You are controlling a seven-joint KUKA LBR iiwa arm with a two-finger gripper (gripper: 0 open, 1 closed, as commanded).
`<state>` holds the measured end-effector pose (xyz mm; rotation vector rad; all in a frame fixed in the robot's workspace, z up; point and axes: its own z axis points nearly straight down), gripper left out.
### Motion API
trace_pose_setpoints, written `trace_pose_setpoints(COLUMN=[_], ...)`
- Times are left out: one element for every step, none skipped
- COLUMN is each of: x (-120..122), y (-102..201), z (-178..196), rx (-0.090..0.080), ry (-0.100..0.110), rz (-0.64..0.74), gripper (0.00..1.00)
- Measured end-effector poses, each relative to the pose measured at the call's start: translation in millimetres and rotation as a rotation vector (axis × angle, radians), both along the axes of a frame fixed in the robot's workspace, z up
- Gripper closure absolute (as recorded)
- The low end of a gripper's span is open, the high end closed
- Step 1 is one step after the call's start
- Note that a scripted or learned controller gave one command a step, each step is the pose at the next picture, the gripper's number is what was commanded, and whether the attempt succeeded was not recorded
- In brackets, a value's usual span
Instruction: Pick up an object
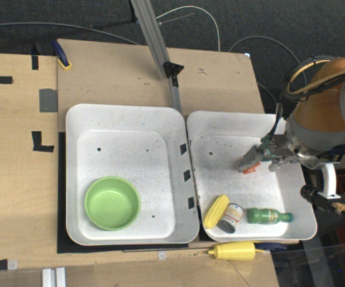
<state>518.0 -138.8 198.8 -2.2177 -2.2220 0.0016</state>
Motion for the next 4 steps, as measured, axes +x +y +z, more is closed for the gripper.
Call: trace_pose_setpoints(x=[0, 2, 0, 1], y=[0, 10, 11, 12], z=[0, -55, -108, -96], rx=[0.0, 0.0, -0.001, 0.001], ry=[0.0, 0.005, 0.003, 0.003], rz=[0.0, 0.0, -0.001, 0.001], gripper=[0.0, 0.0, 0.0, 1.0])
